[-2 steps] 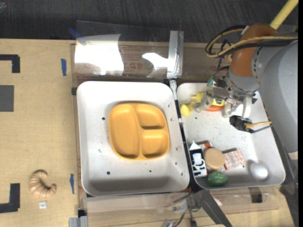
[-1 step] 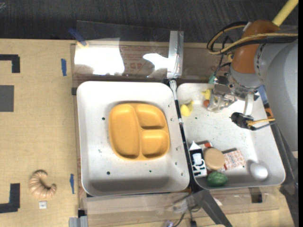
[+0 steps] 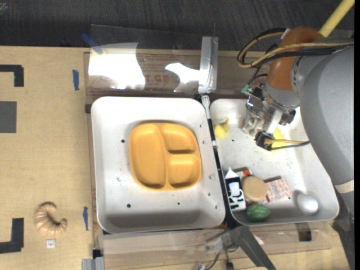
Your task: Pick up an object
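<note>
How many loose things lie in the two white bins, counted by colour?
Yellow: 2, the divided tray in the left bin and a small piece in the right bin.
Tan: 1, round lid.
Green: 1, lump.
Silver: 1, ball.
Red and white: 1, packet.
Black and white: 1, packet.
Total: 7.

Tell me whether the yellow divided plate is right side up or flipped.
Right side up: the yellow divided plate lies flat in the left bin, its three compartments facing the camera as hollows.
</note>
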Controlling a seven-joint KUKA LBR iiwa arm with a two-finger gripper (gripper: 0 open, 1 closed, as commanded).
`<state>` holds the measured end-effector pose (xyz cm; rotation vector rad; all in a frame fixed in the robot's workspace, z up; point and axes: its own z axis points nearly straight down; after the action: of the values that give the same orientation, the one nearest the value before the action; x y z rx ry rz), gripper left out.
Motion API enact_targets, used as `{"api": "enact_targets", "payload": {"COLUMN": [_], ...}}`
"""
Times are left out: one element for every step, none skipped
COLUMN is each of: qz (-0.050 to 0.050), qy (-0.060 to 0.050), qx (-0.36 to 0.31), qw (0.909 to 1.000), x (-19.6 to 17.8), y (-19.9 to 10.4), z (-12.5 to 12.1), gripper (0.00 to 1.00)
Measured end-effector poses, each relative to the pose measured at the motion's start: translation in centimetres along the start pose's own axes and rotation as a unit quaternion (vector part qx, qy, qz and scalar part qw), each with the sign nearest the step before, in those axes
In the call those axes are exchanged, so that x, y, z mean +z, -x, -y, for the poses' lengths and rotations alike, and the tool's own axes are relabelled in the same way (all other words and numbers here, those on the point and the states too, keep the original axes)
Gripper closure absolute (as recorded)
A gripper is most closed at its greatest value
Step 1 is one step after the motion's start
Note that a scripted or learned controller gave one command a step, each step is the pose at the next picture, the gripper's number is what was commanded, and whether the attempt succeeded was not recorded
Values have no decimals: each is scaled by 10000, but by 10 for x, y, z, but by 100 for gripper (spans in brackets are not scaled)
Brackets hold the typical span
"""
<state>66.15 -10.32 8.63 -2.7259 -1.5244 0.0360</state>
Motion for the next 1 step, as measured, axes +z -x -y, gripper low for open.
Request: {"api": "enact_targets", "payload": {"qz": [-79], "qy": [217], "qx": [-956], "qw": [9952], "x": [-203], "y": [-15], "z": [33], "gripper": [100]}}
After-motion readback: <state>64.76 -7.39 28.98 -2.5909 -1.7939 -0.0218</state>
